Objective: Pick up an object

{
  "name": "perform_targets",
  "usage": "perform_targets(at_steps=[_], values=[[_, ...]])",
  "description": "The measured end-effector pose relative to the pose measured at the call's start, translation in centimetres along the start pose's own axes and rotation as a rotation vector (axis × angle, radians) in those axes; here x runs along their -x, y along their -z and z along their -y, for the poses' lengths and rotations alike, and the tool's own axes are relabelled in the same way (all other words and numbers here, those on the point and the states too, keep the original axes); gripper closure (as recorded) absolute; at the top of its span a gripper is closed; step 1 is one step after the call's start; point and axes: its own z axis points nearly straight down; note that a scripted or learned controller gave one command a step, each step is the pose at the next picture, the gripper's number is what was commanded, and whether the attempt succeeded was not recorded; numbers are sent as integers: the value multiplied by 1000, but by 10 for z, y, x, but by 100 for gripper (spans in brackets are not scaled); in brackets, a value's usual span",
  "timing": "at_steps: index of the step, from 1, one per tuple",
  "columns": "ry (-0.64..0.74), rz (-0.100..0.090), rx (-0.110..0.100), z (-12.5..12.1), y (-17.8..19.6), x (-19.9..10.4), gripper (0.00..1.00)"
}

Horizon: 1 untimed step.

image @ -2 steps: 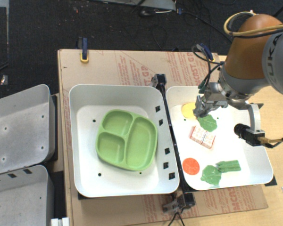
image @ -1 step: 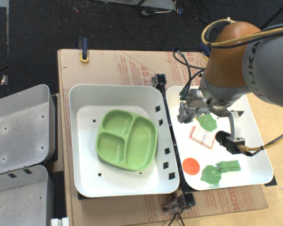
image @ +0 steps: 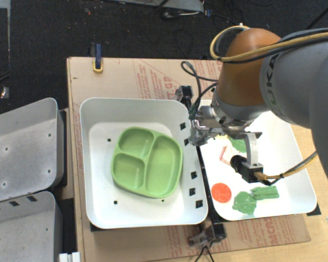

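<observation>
My gripper (image: 198,134) hangs low over the left edge of the right bin (image: 295,146), close to the wall it shares with the left bin (image: 98,146). The arm's orange band and grey wrist cover much of the right bin's far part. In the right bin lie a red-orange disc (image: 221,192), a crumpled green piece (image: 244,202), a flat green piece (image: 265,192) and a small pink-and-white item (image: 224,154). Another green object (image: 239,144) peeks out from under the wrist. A light green divided plate (image: 147,161) rests in the left bin.
A black fitting with a cable (image: 247,168) hangs from the arm above the right bin's middle. Both bins stand on a cardboard sheet (image: 131,75) with a blue-and-yellow clamp (image: 98,58) at its far left. Two white trays (image: 22,146) lie off to the left.
</observation>
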Motion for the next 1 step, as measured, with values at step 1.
perform_targets(at_steps=[1], values=[[3,-1,2,7,10,-55,100]])
